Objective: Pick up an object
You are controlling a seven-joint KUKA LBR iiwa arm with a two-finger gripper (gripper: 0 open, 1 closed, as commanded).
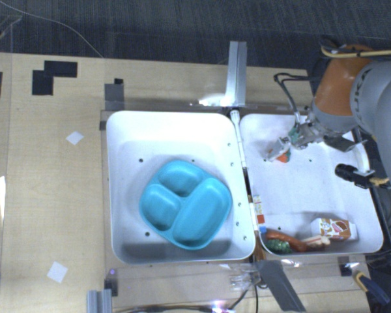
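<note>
In the right bin [313,194], my gripper [275,150] hangs low over the far left part, reaching in from the grey wrist at the right. A small orange piece [284,157] lies right beside its tips, touching or nearly so; I cannot tell if it is between them. Along the near wall of the same bin lie a white carton with brown and red print [333,229], a green piece [278,245] and a reddish-brown sausage-like piece [301,242]. The left bin [127,142] holds a blue divided plate [186,204].
A metal post [237,77] stands behind the wall shared by the two bins. Small labels [257,208] stick to that dividing wall. Pale wooden bench top surrounds the bins, with black marks at the far left.
</note>
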